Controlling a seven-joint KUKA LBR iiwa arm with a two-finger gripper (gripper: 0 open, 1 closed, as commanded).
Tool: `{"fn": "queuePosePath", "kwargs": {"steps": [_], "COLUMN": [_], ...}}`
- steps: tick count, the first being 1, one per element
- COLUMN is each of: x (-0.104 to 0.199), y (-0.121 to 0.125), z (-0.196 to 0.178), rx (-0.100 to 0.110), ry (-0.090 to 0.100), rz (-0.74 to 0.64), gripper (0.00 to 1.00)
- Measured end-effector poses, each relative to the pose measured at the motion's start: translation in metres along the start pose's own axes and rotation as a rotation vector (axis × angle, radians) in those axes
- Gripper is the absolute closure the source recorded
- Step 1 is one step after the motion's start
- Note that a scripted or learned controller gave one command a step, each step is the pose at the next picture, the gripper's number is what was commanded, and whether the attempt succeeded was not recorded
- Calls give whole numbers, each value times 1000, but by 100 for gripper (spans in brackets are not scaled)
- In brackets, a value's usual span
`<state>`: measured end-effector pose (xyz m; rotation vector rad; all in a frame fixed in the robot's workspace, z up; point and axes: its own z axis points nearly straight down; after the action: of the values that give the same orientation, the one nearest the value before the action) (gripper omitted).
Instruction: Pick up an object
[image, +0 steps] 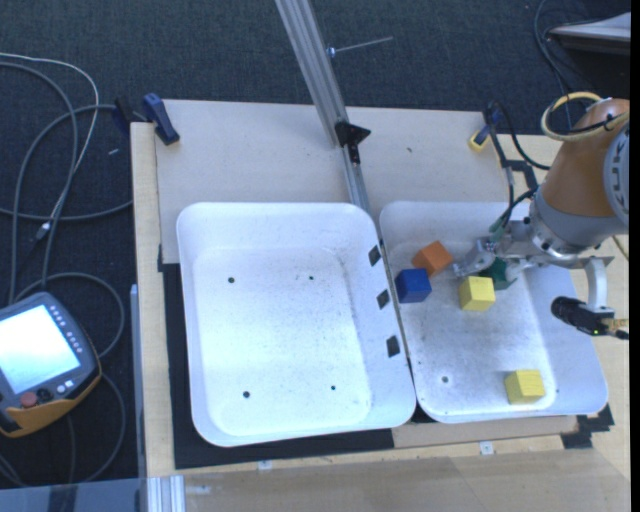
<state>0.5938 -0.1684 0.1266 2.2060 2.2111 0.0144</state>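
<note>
The right bin (575, 400) holds several small blocks. An orange block (433, 257) and a blue block (413, 286) lie near its left wall. A yellow block (477, 293) sits in the middle, and a second yellow block (524, 386) lies near the front edge. My gripper (487, 264) hangs low over the bin's back middle, just above the first yellow block. A green object (499, 274) shows partly beneath it, mostly hidden by the gripper. Whether it is held cannot be seen.
The left bin (200, 240) stands beside the right one, with black clips (384, 298) along the shared wall. A slanted metal rod (320, 80) crosses the back of the bench. A teach pendant (40, 365) and cables lie on the floor at left.
</note>
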Motion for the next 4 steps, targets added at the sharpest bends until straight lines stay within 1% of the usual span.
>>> {"fn": "queuePosePath", "kwargs": {"steps": [1, 2, 3, 4], "x": [0, 47, 46, 20], "y": [-1, -16, 6, 30], "z": [0, -5, -1, -125], "rx": [-3, 21, 0, 8], "ry": [-1, 9, 0, 3], "rz": [0, -2, 2, 1], "gripper": [0, 0, 0, 0]}}
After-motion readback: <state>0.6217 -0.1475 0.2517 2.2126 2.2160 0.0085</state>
